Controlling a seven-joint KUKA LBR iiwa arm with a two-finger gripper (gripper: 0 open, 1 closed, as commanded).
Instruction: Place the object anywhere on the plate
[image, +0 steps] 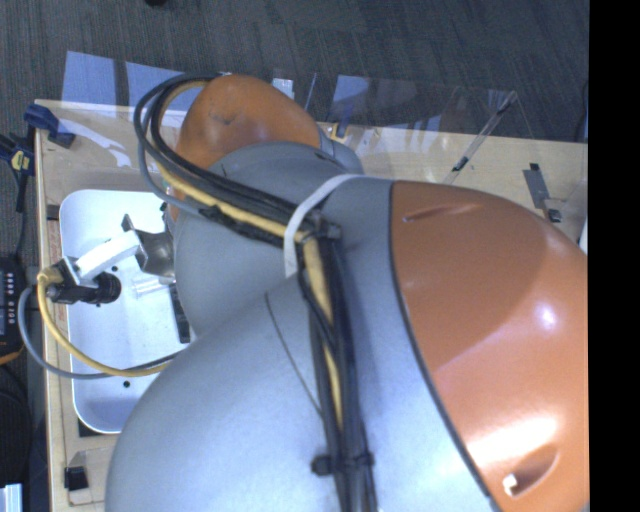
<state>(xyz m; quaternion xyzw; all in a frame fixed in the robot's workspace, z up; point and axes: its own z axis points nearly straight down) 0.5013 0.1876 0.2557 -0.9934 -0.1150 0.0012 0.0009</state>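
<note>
The camera view from above is taken up mostly by the grey arm with its glossy orange band (480, 330), which crosses from the right and hides most of the bench. A bundle of black and yellow cables (250, 215), tied with a white strap, runs along the arm's top.

The object to be placed and the plate cannot be made out anywhere; whatever lies under the arm is hidden.

At the left, part of one shallow white bin (85, 215) shows beyond the arm. Over it hang a white bracket and a black fitting (95, 275) with a yellow hose looping away. Beside them a dull metal part of the gripper (155, 255) pokes out from under the arm, and whether it is wide, narrow or holding something cannot be told. The bin's visible floor is bare white.
</note>
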